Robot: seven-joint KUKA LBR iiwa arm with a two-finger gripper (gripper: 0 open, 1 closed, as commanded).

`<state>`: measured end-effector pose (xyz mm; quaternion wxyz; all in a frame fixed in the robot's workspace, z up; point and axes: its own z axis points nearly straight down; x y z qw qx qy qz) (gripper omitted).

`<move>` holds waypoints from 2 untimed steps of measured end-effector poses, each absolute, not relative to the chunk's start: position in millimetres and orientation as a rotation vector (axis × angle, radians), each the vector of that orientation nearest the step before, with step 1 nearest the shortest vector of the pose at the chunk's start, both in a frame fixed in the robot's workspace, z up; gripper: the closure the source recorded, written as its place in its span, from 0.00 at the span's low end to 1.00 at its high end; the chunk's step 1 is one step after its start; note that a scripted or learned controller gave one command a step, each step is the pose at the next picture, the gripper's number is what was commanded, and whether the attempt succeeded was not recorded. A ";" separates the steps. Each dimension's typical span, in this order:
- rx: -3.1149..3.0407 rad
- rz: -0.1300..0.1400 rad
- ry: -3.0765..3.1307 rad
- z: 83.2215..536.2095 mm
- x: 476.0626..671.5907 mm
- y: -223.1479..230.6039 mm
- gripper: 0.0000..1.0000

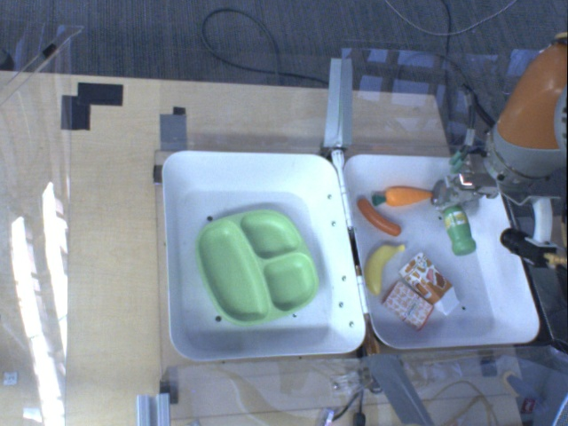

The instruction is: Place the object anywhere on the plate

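Two white bins side by side: left bin (177, 238) holds one green plate (257, 264), three compartments. Right bin (524, 318) holds five items: carrot (406, 196), hotdog (379, 217), banana (380, 265), snack packet (417, 291), green bottle (459, 231). Gripper (460, 185) low over bottle top; jaw state cannot tell. Light wood bench (98, 264), grey carpet (177, 16), black cables (257, 38).

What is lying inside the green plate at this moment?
The green plate in the left bin has three compartments, and all three look bare. The plate covers the bin floor under it, so anything beneath cannot be seen.
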<state>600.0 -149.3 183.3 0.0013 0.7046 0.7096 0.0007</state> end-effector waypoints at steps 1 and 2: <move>2.193 0.003 2.248 182.8 626.0 -78.8 1.00; 2.160 0.001 2.281 182.4 594.5 -3.1 1.00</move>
